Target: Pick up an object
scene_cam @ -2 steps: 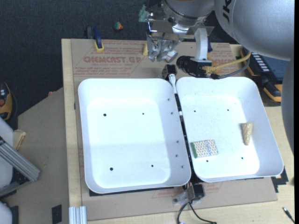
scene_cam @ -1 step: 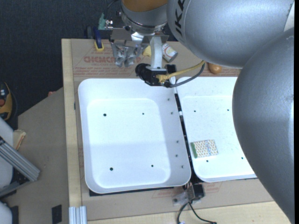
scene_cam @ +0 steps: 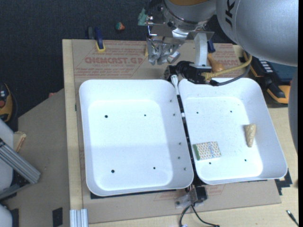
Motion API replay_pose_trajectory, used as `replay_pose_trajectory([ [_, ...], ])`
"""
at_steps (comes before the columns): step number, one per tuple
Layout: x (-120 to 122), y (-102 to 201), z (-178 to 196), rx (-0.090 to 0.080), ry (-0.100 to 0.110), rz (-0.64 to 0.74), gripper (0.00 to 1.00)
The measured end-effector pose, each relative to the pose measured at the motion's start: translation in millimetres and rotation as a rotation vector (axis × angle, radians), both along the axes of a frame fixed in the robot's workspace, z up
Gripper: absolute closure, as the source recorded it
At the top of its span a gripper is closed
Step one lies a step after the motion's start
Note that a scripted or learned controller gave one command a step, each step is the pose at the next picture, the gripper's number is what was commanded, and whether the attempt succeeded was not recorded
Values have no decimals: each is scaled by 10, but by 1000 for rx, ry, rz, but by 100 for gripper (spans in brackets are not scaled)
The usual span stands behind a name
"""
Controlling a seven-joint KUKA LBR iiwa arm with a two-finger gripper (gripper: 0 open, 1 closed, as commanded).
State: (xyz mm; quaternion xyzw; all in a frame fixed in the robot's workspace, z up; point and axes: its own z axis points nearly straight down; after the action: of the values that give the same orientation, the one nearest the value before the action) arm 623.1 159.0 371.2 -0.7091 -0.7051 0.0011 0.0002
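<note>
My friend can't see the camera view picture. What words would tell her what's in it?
A grey robot arm's hand hovers beyond two white bins. The right bin holds a patterned packet and a tan cone-shaped piece.

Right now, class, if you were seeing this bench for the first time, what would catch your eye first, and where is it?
The big grey arm with its orange band fills the top right, its gripper hanging above the far edge of the bench, beyond the bins. In the right bin lie a patterned packet near the divider and a tan wedge toward the right wall.
</note>
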Motion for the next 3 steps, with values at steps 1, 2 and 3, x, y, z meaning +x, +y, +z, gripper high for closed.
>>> replay_pose_trajectory([
  [1,-181,502,-480,1,4,9,100],
  [2,-92,-58,83,2,-7,2,100],
  [3,-288,-726,406,0,-7,1,100],
])
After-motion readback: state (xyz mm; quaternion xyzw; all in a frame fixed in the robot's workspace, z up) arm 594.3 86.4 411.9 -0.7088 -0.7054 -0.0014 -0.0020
